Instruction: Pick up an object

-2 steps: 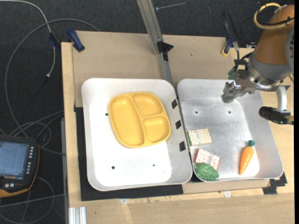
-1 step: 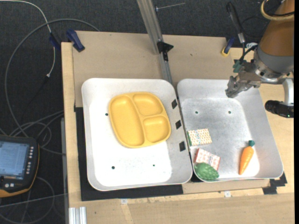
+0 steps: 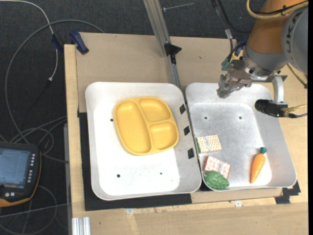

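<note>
The end effector (image 3: 226, 89) hangs over the far edge of the right bin (image 3: 244, 126), its tip pointing down; nothing shows in it, and whether it is spread or clenched cannot be told from this angle. The things to pick all lie at the near end of that same bin, well apart from the end effector. A small patterned packet (image 3: 209, 143) lies nearest it, toward the bin's left wall. Just nearer than that sits a red-and-white packet (image 3: 217, 166), touching a green vegetable toy (image 3: 216, 180) at the near-left corner. An orange carrot toy (image 3: 257, 166) lies by the near-right side. Any print on the packets is too small to read.
</note>
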Motion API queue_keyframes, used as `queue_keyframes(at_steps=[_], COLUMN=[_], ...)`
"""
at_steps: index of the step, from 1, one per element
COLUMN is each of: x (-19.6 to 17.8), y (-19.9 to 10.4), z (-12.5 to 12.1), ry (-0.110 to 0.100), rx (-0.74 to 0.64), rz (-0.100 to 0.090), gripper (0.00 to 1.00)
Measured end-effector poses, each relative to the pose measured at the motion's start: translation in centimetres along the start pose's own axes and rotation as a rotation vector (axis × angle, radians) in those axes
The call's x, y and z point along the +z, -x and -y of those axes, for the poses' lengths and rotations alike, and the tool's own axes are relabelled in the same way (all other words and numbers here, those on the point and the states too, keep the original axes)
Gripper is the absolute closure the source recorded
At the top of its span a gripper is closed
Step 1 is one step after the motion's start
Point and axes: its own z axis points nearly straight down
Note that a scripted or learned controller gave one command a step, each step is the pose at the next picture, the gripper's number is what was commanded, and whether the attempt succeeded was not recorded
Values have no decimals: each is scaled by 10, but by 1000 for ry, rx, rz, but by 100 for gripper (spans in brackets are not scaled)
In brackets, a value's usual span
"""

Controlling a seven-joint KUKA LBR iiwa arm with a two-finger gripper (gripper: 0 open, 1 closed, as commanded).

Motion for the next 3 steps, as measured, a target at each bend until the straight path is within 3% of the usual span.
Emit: queue_keyframes(at_steps=[3], x=[0], y=[-169], z=[-24], ry=[0], rx=[1], rz=[0], gripper=[100])
